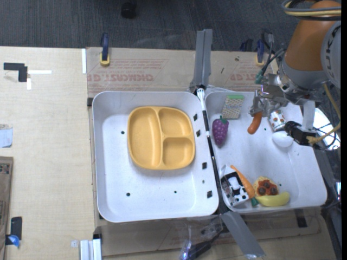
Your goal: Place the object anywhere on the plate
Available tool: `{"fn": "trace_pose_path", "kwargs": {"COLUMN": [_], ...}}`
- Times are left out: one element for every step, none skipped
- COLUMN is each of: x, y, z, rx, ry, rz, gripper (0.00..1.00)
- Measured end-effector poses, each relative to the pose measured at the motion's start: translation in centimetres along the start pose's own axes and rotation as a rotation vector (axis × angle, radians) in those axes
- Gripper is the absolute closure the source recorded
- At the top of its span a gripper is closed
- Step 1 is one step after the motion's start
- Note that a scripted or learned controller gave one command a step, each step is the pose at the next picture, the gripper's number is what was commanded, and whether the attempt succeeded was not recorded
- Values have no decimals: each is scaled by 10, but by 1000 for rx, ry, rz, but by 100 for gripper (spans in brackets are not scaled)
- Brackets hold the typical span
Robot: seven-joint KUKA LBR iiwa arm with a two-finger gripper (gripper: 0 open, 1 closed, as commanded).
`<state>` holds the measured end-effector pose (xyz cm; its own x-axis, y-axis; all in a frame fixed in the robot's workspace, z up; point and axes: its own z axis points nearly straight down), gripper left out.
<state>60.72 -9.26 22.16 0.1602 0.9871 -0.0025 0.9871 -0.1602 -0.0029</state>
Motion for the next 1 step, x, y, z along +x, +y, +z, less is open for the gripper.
{"fn": "trace_pose_path", "kwargs": {"x": [85], "y": [-10], "z": [22], "rx": [2], "ry": [1], "rz": [-11], "gripper": [100]}}
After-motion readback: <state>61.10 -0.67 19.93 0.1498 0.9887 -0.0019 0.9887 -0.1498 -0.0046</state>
